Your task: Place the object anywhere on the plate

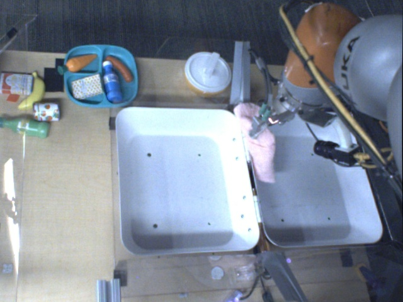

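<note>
Tool [261,121] clamped on pink cloth [261,150], cloth hanging over rim between two white bins [182,121]

One fixed camera looks down from above at a slant on both bins, left bin [182,181] and right bin [321,194], from moderate height.

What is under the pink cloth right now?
The pink cloth hangs from the tool over the inner edge of the right bin, draping beside the divide with the left bin. Whatever lies directly beneath it is covered.
</note>
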Robot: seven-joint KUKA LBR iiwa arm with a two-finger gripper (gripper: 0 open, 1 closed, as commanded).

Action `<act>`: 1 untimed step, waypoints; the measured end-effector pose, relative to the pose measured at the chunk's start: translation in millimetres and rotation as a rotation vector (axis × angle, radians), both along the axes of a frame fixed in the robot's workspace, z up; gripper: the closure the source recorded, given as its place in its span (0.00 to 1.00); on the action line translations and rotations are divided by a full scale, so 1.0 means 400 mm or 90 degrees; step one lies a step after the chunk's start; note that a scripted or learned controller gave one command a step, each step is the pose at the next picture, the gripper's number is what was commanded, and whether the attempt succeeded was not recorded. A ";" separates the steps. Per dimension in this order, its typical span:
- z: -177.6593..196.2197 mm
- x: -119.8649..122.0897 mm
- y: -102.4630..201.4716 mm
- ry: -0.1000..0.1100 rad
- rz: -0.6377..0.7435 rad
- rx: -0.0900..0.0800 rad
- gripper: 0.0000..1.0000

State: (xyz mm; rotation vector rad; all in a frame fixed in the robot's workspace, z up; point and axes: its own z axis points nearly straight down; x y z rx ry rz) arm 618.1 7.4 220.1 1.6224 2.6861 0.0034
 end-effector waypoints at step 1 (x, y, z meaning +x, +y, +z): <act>0.028 0.041 0.141 -0.003 0.257 -0.001 1.00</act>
